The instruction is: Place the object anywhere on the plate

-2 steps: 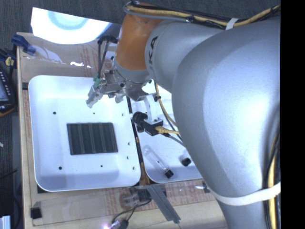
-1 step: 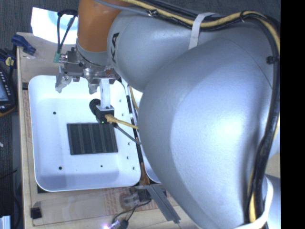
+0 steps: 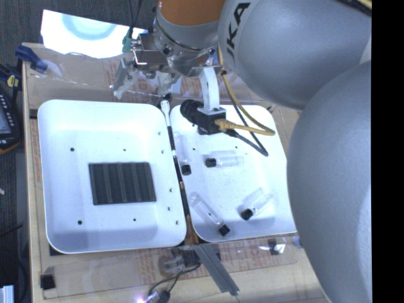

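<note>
A dark grey ribbed plate (image 3: 122, 183) lies flat in the middle of the left white bin (image 3: 57, 125). Several clear vials with black caps lie in the right white bin (image 3: 278, 169): one (image 3: 222, 161) near its centre, one (image 3: 182, 158) along its left wall, one (image 3: 208, 213) at the front left and one (image 3: 255, 204) at the front right. My gripper (image 3: 142, 81) hangs over the back edge of the bench, above the seam between the two bins and behind the plate. Nothing can be seen held in it.
The big grey arm covers the right and top of the view, with the orange band (image 3: 189, 2) above the wrist. A black cable connector with a yellow lead (image 3: 214, 124) hangs over the back of the right bin. A metal bracket (image 3: 208, 267) lies at the bench's front edge.
</note>
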`<state>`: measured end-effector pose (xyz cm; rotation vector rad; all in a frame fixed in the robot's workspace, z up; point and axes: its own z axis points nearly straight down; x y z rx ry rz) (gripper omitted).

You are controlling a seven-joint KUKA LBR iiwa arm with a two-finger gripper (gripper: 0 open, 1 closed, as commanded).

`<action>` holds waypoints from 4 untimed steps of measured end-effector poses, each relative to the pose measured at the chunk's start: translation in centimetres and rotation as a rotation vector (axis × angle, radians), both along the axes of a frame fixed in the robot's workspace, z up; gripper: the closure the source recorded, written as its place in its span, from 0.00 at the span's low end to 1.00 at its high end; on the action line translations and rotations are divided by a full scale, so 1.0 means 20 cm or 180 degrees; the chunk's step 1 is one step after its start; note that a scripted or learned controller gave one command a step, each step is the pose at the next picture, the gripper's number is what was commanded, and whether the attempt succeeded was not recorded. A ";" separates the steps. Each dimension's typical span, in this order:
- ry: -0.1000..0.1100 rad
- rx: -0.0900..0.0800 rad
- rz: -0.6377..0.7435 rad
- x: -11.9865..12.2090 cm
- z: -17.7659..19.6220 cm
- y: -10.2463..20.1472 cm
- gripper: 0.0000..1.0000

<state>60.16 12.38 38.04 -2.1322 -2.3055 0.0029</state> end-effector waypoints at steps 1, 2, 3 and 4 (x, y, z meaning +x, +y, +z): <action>0.0019 -0.0008 -0.0180 -0.58 -0.37 0.12 1.00; -0.0013 -0.0016 -0.3048 -0.57 0.06 0.29 1.00; 0.0014 -0.0019 -0.1891 -0.63 0.03 0.10 1.00; -0.0023 -0.0006 -0.4374 -0.62 0.28 -0.01 1.00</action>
